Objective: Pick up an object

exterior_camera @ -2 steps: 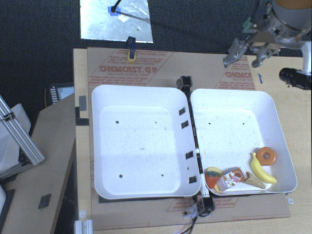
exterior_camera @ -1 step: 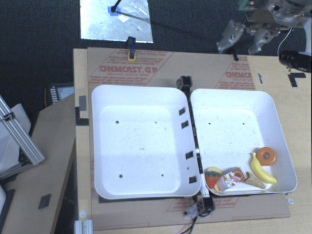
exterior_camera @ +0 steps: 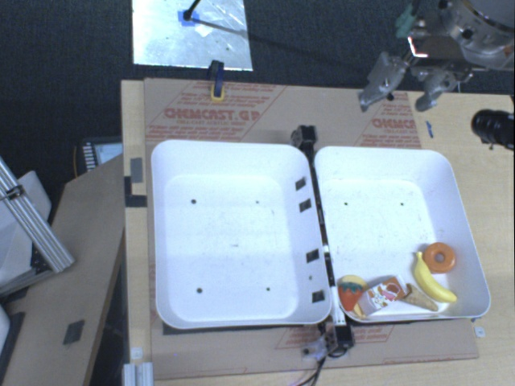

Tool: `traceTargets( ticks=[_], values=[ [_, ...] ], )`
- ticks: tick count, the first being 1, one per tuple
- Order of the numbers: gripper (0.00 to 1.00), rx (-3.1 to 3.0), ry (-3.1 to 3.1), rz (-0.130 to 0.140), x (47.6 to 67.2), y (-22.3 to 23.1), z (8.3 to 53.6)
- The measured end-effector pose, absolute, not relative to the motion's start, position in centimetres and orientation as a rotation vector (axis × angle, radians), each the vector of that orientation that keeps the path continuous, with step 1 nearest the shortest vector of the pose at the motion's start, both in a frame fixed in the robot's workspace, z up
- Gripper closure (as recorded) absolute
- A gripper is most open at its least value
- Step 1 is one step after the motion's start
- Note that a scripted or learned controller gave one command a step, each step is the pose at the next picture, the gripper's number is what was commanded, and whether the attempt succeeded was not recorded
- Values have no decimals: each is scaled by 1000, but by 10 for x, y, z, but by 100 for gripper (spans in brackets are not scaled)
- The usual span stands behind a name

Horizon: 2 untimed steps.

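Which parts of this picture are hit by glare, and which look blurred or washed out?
Camera view: the foil sheet beyond the bench glares; both white bins, left bin and right bin, look washed out, their floors nearly featureless; the pincer is slightly soft; the banana stays fairly crisp.

A shiny metal sheet [exterior_camera: 191, 21] lies on the dark floor at the far left. A yellow clamp [exterior_camera: 217, 81] grips the cardboard board's [exterior_camera: 241, 111] far edge. A black clip strip [exterior_camera: 315, 223] joins the two bins. An aluminium rail [exterior_camera: 28, 219] slants at the left edge.
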<state>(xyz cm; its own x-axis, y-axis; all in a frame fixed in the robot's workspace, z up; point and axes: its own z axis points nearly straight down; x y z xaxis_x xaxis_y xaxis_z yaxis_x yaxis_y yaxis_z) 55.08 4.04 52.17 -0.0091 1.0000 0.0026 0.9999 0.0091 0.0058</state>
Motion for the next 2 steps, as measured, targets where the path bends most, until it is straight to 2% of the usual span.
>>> traceTargets(
  ticks=[1,2],
  values=[
    [0,2209,2232,9,489,85,537],
    [0,2210,2233,5,486,140,535]
  ],
)
